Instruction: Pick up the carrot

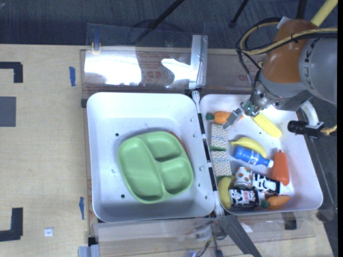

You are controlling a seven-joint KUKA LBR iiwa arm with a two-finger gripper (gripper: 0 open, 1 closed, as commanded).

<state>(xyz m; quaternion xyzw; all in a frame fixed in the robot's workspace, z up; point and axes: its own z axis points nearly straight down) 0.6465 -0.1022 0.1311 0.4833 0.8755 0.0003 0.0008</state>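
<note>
Orange carrot [220, 116] lying in the far left corner of the right bin [314, 193], close to the bin wall, just far of a checked cloth [218, 138]. Jaws poised at its right end; open, closed or gripping, impossible to tell.

Likely to go wrong: pinching only the rounded tip and squirting the carrot away; scraping the wall for lack of room on the left; drifting right onto the yellow corn [266, 125]. Also risky: mistaking the orange bottle [281, 167] or the orange piece [278, 201] at the near right for the target.

Hard to make out: the carrot's right end under the jaws, contact or gap there, and the overlapping pile along the near side.
</note>
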